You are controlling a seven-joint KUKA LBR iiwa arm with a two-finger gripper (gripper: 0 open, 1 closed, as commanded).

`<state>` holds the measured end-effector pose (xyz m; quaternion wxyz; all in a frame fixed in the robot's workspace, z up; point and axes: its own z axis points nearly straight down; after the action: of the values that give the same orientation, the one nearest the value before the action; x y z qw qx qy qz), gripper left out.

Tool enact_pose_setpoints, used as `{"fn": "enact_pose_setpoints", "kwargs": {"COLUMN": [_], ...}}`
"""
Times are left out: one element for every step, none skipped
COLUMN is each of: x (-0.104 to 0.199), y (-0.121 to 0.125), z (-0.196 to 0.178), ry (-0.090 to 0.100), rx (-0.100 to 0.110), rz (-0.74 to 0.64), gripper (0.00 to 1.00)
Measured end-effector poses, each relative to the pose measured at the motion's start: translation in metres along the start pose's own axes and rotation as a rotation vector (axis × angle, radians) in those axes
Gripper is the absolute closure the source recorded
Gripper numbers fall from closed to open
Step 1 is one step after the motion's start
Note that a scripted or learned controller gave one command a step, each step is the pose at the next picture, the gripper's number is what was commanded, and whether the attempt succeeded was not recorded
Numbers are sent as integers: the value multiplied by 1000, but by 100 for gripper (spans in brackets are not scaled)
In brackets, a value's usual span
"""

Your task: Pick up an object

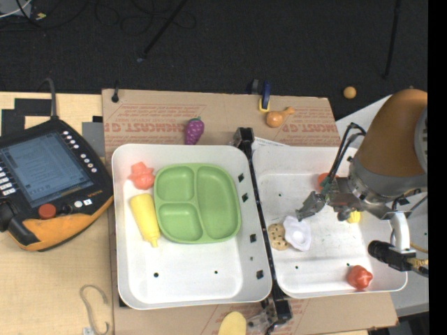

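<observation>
The right bin holds a white crumpled object, a cookie beside it, a red fruit in the near right corner and a small yellow piece. My gripper hangs over this bin's middle, open, fingers spread. The left fingertip is just above and right of the white object, apart from it. The other fingertip is beside the yellow piece. Nothing sits between the fingers. An orange-red object peeks out behind the wrist, mostly hidden.
The left bin holds a green divided plate, a yellow bottle-shaped toy and a pink-red toy. Purple grapes and an orange gourd lie on the cardboard behind. A teach pendant sits at the left.
</observation>
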<state>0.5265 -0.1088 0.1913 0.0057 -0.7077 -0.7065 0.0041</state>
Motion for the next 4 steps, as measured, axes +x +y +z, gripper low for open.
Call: {"fn": "enact_pose_setpoints", "kwargs": {"x": [0,6,7,6], "y": [3,8,9,10], "z": [-6,56,104,91], "ry": [-2,0,-2,1], "rx": [-12,-5,-13,-15], "rz": [-1,-4,-1,6], "gripper": [0,0,0,100]}}
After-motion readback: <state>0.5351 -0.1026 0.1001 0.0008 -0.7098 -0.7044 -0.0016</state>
